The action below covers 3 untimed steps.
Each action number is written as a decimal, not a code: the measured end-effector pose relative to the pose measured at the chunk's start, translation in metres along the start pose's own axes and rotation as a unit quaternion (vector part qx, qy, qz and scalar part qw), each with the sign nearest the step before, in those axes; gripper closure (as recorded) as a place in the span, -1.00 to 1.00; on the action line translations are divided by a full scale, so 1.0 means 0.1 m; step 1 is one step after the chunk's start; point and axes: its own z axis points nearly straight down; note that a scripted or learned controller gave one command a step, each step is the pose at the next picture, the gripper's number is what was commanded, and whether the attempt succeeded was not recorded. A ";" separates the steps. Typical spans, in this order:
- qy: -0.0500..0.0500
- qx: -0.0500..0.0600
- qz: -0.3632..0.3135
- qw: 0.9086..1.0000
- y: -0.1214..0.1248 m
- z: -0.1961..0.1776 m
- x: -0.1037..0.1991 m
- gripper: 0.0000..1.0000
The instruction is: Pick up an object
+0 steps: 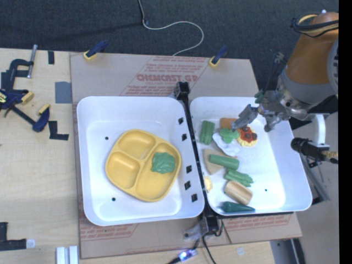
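In the camera view, the gripper point(254, 120) hangs at the upper middle of the right bin point(286, 175), its jaws spread apart with nothing between them. Just below and left of it lies a small red-and-yellow toy point(247, 137) beside a white piece point(225, 142), with green toy vegetables point(224, 160) and a tan block point(238, 192) lower in the frame. These look like light, stiff plastic, perhaps slick; the red-and-yellow toy seems nearest, best pinched across its narrow width. The yellow tray point(129, 169) in the left bin point(93, 147) holds a green lump point(164, 163).
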 end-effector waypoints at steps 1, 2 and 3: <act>-0.001 -0.007 -0.001 1.000 0.02 -0.08 0.00 -1.00; -0.001 -0.004 -0.001 1.000 -0.08 0.50 -0.01 -1.00; -0.001 -0.005 -0.001 1.000 -0.09 1.13 -0.02 -1.00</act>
